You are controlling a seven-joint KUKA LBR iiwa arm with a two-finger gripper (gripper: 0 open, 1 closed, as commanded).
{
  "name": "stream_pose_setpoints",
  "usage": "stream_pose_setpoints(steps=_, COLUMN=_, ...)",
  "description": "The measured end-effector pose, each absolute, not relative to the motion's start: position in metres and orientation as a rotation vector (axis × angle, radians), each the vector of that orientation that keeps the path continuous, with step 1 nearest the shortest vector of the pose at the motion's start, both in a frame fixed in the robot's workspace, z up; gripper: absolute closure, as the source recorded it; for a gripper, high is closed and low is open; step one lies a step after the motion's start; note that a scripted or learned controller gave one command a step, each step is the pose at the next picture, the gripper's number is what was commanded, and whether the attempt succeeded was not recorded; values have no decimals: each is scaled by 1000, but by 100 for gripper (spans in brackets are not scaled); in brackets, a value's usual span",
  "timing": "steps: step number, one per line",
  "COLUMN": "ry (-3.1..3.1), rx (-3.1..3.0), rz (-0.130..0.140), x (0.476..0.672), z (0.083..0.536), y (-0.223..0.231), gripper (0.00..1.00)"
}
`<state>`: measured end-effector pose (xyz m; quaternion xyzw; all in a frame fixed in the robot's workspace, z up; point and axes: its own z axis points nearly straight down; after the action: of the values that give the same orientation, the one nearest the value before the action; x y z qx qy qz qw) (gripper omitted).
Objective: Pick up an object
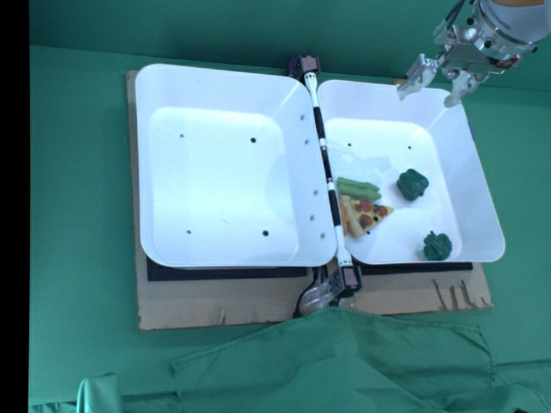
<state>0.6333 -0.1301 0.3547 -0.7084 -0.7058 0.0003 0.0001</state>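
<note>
The right bin [456,144] holds a pizza slice [361,216], a green bean pod [358,188] just above it, and two dark green peppers, one [412,183] near the middle right and one [436,246] by the front right corner. My gripper [433,83] hangs above the right bin's far edge, well clear of all the objects. Its two fingers are spread apart with nothing between them.
The left bin [164,101] sits beside the right one, joined by a black and white divider rail [325,170]. Both rest on a cardboard sheet [207,312]. Green cloth [344,360] is bunched at the front.
</note>
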Motion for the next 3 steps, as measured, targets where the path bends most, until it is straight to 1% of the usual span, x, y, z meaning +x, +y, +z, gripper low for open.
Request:
stream_pose_setpoints(steps=1, ry=-2217, rx=-2226, rz=1, x=633, z=355, y=-130, gripper=0)
stream_pose_setpoints(steps=2, ry=-2218, rx=-2225, rz=3, x=634, z=315, y=-127, gripper=0)
stream_pose_setpoints(steps=3, ry=-2217, rx=-2224, rz=4, x=631, z=256, y=-121, gripper=0)
